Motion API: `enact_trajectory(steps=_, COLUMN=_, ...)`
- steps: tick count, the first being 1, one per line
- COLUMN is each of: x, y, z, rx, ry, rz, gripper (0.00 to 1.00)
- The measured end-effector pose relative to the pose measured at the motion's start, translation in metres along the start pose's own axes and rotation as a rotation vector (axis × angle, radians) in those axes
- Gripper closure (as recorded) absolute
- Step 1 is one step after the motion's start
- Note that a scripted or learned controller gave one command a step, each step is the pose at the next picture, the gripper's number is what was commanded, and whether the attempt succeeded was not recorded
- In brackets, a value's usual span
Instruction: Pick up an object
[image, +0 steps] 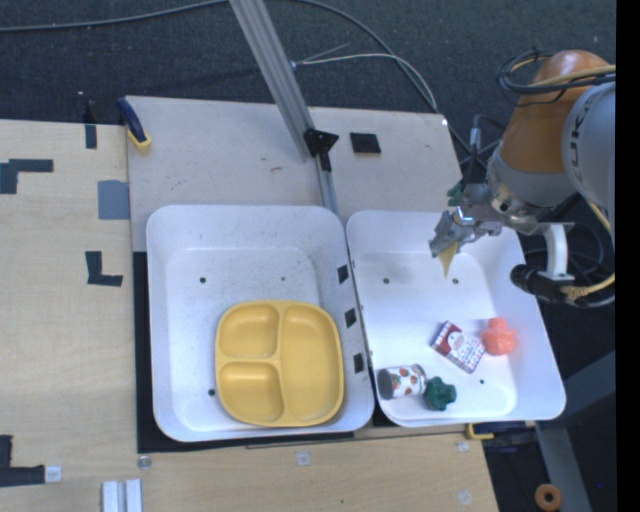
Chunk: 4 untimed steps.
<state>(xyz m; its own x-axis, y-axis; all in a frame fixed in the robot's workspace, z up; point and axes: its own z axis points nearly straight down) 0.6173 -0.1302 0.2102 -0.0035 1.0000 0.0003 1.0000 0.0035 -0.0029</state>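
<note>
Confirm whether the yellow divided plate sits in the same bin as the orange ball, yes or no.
No: the yellow divided plate lies in the left bin, while the orange ball lies in the right bin.

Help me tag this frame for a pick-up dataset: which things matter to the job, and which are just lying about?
Part of the job:
gripper, above the right bin
orange ball
red and white packet
small can
green toy

Just lying about:
yellow divided plate in the left bin
blue-handled clamp on the bench
</note>
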Motion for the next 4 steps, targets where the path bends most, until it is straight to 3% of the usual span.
enact_trajectory(steps=1, x=0.059, y=-0.023, z=-0.004, rx=0.001, ry=0.001, rz=-0.001, gripper=1.00)
enact_trajectory(steps=4, x=0.194, y=-0.079, z=0.009, rx=0.002, ry=0.000, rz=-0.002, gripper=1.00)
